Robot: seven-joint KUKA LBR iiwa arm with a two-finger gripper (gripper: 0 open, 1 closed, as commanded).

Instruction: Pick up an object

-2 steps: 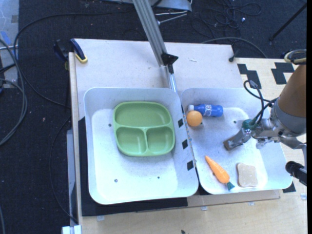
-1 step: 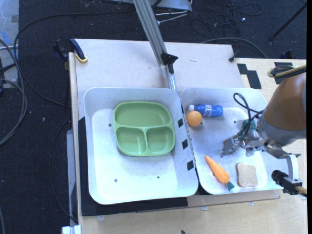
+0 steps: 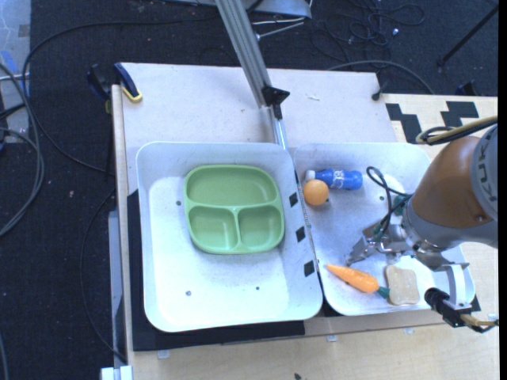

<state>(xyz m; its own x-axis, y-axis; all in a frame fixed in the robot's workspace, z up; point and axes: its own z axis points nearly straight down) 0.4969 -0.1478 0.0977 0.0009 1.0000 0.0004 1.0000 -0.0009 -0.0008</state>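
With its fingers spread and nothing between them, the claw (image 3: 363,249) hangs low in the right bin (image 3: 348,161), seemingly lined up over the carrot (image 3: 354,277) near the bin's front edge.

Open floor mid right bin (image 3: 341,220), between orange ball (image 3: 315,192) and carrot (image 3: 354,278).

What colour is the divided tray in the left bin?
Light green; the tray shows clearly in the camera view, lying in the left bin.
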